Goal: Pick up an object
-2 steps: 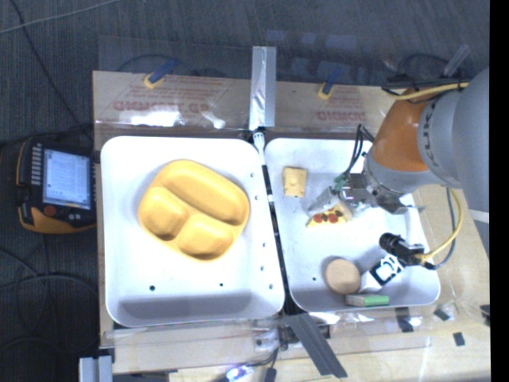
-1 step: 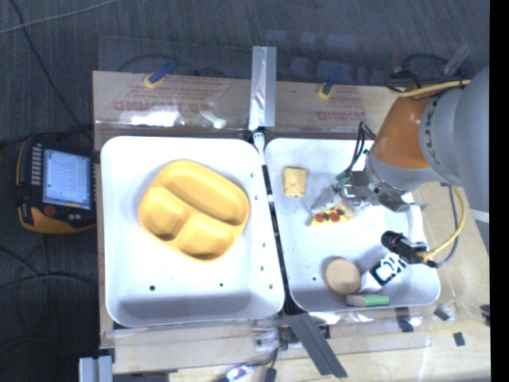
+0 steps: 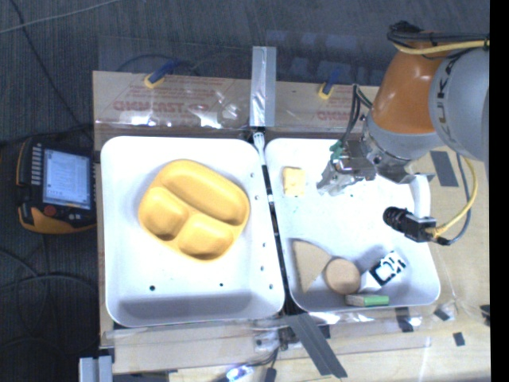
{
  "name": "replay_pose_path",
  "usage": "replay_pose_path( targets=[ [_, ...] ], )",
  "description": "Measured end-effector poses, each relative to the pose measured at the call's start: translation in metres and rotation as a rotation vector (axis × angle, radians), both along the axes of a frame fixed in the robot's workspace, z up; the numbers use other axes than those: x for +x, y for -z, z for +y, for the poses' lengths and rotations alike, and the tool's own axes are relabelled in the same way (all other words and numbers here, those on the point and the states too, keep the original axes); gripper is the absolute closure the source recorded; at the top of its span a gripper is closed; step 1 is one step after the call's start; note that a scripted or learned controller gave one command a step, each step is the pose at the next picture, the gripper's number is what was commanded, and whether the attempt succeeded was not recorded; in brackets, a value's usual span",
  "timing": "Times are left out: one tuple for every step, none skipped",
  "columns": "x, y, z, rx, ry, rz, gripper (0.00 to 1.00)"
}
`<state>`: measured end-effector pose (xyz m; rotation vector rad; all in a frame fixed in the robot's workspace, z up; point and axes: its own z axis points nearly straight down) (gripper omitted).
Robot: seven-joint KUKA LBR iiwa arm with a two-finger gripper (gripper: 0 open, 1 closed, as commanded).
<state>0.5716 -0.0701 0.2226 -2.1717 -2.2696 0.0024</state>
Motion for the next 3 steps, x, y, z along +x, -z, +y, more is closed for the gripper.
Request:
replay_pose_path(
  targets=[
    [-0.088, -0.043, -0.035, 0.000, -0.273, 0.001, 1.00],
    [-0.081, -0.043, -0.069, 0.000, -0.526, -0.001, 1.00],
    [-0.070, -0.094, -0.018, 0.000, -0.773, -0.003, 1.00]
  ],
)
